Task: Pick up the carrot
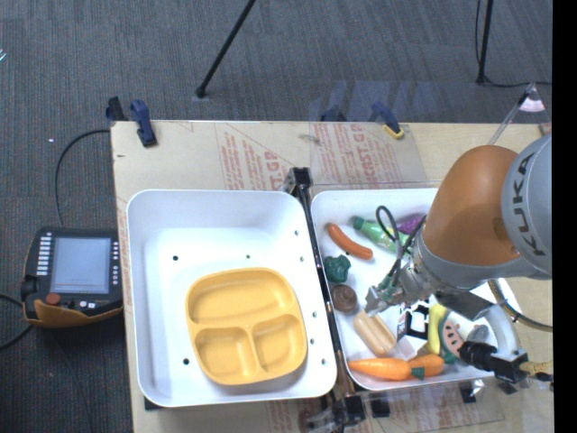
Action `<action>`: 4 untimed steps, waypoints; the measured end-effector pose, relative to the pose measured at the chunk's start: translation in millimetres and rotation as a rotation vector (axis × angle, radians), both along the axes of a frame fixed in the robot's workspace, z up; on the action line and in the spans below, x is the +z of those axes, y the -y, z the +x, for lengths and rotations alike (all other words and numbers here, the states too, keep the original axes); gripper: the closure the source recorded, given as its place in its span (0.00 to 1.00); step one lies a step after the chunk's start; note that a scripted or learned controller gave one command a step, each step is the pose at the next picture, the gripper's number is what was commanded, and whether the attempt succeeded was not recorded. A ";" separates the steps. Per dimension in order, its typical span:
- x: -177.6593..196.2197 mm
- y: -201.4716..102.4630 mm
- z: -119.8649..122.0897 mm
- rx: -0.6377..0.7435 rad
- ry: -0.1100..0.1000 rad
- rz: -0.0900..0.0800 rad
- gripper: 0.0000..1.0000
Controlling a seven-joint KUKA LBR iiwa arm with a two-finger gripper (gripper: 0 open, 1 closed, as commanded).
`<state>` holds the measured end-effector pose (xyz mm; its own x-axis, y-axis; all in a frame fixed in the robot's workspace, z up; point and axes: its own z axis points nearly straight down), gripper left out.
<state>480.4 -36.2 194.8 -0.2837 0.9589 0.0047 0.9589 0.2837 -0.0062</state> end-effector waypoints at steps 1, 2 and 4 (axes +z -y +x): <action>-0.3 0.2 -0.1 -0.001 0.000 0.000 0.00; -8.3 7.9 -4.3 0.234 0.003 0.000 0.00; -100.9 68.5 -7.1 0.436 0.002 -0.002 0.00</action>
<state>473.3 -104.7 93.9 -0.6619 0.7496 0.0019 0.7495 0.6619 -0.0056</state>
